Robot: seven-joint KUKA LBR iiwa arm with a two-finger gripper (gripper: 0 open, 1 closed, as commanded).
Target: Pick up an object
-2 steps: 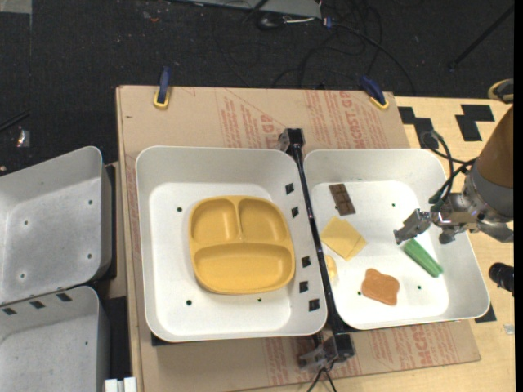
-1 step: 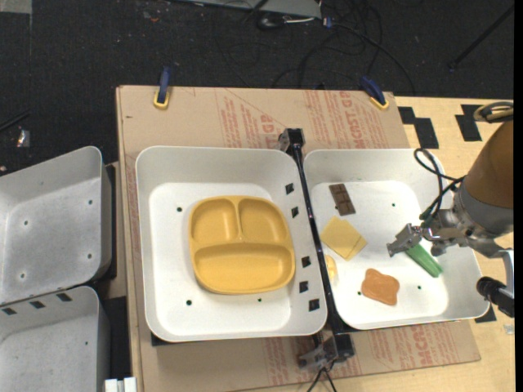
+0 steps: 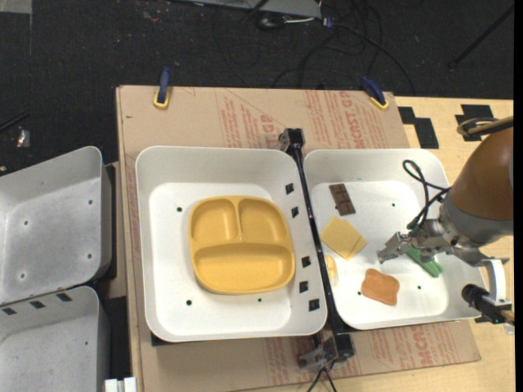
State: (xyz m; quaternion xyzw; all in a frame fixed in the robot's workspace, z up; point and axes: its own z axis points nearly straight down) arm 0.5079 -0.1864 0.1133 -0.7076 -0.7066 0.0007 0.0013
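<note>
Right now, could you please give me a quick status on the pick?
Gripper low in right bin, beside green item. Nothing visibly held. Yellow slice, orange piece, brown piece lie nearby.

cardboard sheet (image 3: 237, 113) | red printing, reversed, not clearly readable | no other legible text

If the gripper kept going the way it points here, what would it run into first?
The gripper points left, low over the right bin. Carried straight on, it would probably meet the yellow cheese slice first, with the orange piece lying just below that line. Its height above the floor is unclear.
</note>
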